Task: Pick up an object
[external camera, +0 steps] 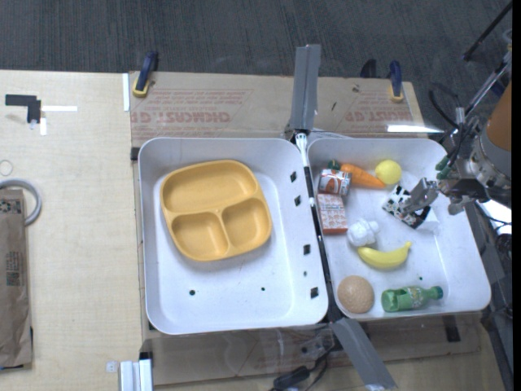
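Showing mirrored "CHEMCAST" print, cardboard [269, 104] behind bins; green bottle [412, 297] label unreadable.

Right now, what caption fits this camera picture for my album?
Robot gripper hovers by a black-and-white toy among play food in the right bin; a yellow plate sits in the left bin.

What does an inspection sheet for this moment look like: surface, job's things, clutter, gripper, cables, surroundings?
Surface: two white bins, left bin and right bin, on a cardboard-covered bench.
Job's things: right bin holds carrot, lemon, banana, green bottle, black-and-white toy, round tan item.
Clutter: yellow divided plate in left bin.
Gripper: gripper low beside the black-and-white toy; grasp unclear.
Cables: dark cables at right edge.
Surroundings: blue clamps, dark floor.
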{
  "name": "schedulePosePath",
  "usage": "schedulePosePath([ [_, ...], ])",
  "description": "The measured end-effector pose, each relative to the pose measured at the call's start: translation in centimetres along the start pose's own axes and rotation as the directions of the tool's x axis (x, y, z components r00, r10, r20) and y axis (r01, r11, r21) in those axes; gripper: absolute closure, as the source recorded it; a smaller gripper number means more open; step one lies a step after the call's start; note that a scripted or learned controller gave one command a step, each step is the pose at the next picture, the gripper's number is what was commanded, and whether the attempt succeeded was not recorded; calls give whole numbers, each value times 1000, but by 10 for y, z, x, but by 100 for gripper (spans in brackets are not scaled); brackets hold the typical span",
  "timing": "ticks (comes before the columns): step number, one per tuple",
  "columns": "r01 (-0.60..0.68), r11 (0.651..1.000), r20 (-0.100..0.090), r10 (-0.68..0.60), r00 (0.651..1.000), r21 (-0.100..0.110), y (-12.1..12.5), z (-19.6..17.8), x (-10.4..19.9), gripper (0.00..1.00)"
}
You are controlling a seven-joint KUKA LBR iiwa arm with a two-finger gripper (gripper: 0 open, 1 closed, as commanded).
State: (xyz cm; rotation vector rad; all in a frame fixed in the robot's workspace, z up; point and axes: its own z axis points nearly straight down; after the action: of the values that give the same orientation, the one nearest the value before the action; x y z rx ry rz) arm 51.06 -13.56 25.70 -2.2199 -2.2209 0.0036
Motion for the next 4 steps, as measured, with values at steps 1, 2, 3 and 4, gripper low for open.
schedulePosePath([
  [1, 147, 989, -1, -147, 989, 0, -33, 105, 31, 0],
  [2, 158, 987, 1, -158, 987, -3, -32, 57, 15, 0],
  [3, 201, 980, 0, -201, 980, -2, 3, 165, 7, 0],
  [4, 197, 980, 1, -197, 980, -1, 3, 157, 6, 100],
])
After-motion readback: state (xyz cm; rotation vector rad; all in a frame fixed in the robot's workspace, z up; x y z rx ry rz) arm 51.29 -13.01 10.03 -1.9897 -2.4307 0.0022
